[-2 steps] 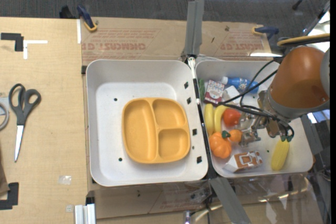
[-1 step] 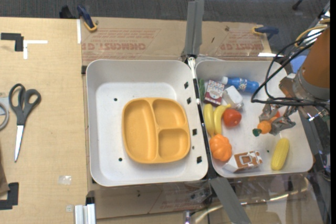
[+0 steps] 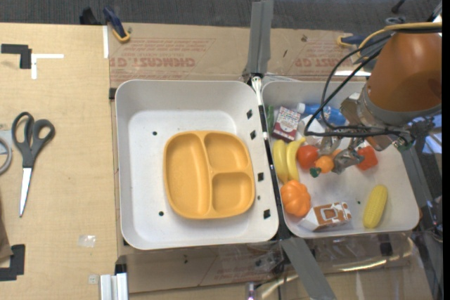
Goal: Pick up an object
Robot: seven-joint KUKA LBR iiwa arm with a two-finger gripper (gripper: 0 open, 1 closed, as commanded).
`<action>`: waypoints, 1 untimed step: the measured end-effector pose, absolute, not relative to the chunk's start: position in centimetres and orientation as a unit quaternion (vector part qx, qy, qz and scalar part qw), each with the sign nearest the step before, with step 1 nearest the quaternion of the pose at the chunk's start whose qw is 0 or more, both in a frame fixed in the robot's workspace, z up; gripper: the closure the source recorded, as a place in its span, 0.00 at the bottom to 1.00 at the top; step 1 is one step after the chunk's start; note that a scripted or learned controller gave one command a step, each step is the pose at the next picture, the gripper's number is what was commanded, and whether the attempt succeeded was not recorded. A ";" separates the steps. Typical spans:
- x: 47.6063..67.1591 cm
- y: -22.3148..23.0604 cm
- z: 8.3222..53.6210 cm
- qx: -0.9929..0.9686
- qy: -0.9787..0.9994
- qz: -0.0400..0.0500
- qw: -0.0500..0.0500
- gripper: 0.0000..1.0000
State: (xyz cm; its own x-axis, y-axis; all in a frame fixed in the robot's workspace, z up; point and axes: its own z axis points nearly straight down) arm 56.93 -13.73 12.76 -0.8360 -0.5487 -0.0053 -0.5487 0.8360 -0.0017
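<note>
Wooden surface [image 3: 56, 221] with two white bins. Down in the right bin [image 3: 411, 211], claw [image 3: 336, 157] low beside the small orange ball [image 3: 323, 165]; wide or shut, cannot tell. Best to center over the ball, away from the bananas [image 3: 287, 159], then close slowly.

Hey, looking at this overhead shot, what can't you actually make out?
- Gripper: open or shut is unclear; small, and tangled among cables.
- Blue object in the right bin: mostly covered by the arm and cables.
- Carton label: too small to read.
- Arm: cut off by the right edge.
</note>
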 end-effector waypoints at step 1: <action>57.3 -9.7 14.6 -0.351 0.936 0.000 0.003 1.00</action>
State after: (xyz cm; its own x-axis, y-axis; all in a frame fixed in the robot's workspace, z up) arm 57.26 -9.67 14.58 -0.7538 -0.6571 -0.0048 -0.6571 0.7538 -0.0016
